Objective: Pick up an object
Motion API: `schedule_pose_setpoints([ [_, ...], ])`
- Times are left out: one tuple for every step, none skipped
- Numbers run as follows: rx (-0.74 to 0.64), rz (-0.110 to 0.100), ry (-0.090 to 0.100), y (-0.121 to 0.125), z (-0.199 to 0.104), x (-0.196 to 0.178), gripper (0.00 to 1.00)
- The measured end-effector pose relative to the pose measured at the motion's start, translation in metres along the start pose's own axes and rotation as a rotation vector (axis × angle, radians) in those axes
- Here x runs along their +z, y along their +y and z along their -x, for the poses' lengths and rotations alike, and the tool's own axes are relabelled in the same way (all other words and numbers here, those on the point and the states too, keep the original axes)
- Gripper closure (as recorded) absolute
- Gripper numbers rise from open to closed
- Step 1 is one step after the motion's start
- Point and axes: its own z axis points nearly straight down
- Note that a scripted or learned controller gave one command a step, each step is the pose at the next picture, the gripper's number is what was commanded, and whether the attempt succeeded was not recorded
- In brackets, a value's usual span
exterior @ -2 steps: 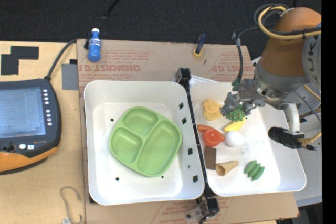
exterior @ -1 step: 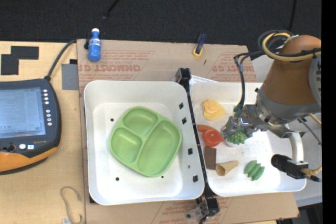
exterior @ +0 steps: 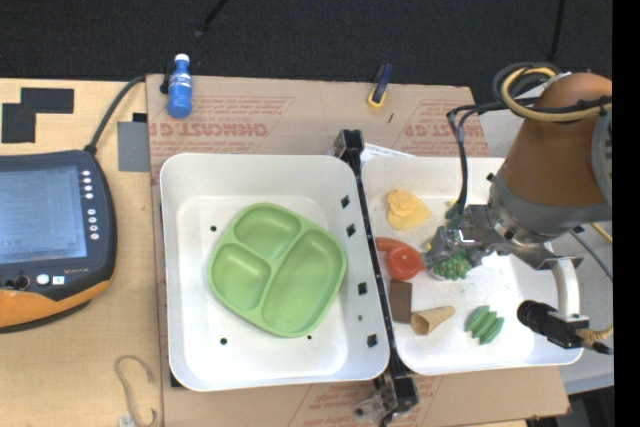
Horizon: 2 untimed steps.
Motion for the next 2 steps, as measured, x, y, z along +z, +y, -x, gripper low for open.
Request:
schedule_pose_setpoints([
  [-0.002,0.002,-0.001,0.014,0.002,0.005,1.0],
  [-0.003,0.003,-0.001,0.003,-0.002,-0.01,1.0],
])
